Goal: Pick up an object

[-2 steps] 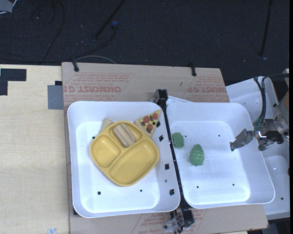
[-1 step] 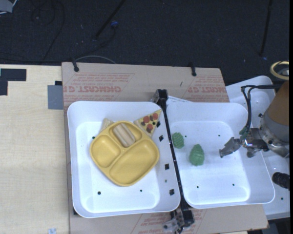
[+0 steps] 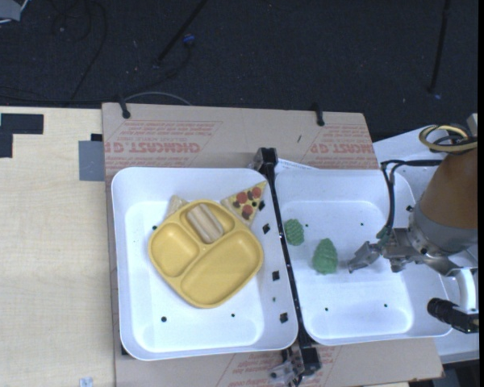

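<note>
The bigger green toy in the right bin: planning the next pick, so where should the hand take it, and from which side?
Across the bigger green toy's narrow middle, from straight above. It lies apart from the smaller green piece and the walls.

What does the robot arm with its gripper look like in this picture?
The arm has a rounded orange-brown band above a grey metallic wrist. The gripper is grey metal with thin, pointed fingers. A black cable loops beside the wrist.
</note>
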